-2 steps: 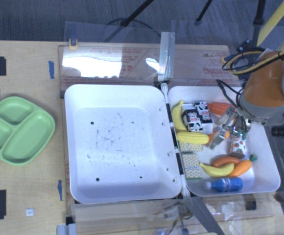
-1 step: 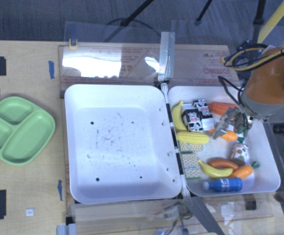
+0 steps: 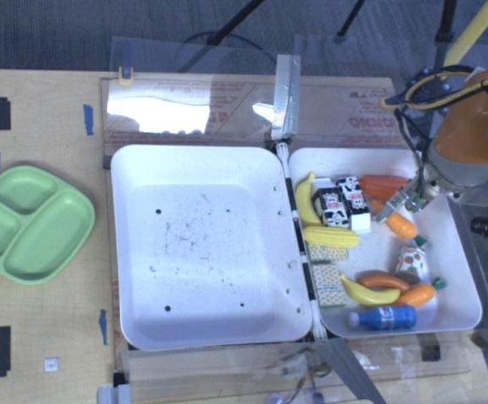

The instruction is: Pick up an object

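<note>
You have the gripper (image 3: 405, 202) low in the right bin (image 3: 467, 293), probably because every pickable item is heaped there, though you cannot tell whether it is wide or narrow, and the small orange carrot (image 3: 401, 225) lies just beneath it, apparently ungrasped.

overhead, slanted, over both bins (image 3: 135, 175)
</note>
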You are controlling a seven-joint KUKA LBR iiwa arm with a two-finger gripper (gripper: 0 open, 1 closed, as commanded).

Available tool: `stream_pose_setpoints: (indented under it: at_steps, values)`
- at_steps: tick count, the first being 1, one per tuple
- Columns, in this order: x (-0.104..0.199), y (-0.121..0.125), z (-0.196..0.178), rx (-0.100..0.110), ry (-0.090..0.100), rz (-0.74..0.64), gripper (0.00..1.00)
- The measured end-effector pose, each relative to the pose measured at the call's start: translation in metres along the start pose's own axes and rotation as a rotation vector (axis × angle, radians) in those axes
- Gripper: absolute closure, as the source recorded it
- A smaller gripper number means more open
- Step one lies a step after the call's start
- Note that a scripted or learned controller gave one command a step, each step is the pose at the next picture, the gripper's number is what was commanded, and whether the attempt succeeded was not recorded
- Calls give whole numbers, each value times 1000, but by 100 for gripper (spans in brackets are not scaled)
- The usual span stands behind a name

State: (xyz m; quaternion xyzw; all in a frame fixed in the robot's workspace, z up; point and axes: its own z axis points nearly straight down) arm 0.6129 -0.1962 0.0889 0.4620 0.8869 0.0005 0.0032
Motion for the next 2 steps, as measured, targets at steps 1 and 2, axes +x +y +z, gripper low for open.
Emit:
stream_pose_setpoints:
  at_steps: [1, 2]
  values:
    - [-1, 2, -11, -4, -6, -2, 100]
    - [-4, -32, -86, 0, 0, -93, 100]
